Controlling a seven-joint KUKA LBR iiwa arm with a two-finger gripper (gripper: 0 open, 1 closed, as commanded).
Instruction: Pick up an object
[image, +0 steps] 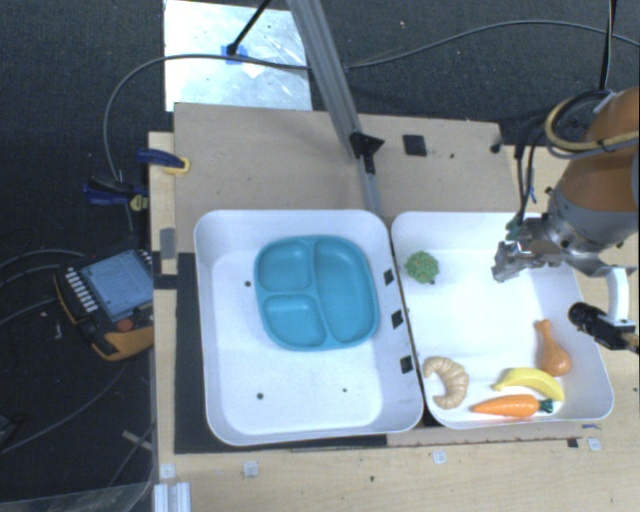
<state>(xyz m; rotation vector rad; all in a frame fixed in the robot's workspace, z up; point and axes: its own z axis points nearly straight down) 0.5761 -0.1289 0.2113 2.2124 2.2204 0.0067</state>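
robot lab | bench (300, 160) with white bins (230, 400) | loose cables (130, 90) | dark carpet (70, 60)

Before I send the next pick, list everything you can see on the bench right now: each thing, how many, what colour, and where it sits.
bins: 2, white, side by side on the bench
divided plate: 1, blue, in the left bin
broccoli: 1, green, right bin, upper left corner
croissant: 1, tan, right bin, lower left
banana: 1, yellow, right bin, near the front wall
carrot: 1, orange, right bin, just in front of the banana
chicken drumstick: 1, orange-brown, right bin, right side
clamps: blue and yellow, at the bench's left edge
gripper: 1, grey, over the right bin's upper part, nothing seen between its fingers
arm: 1, grey with orange band, entering from the right
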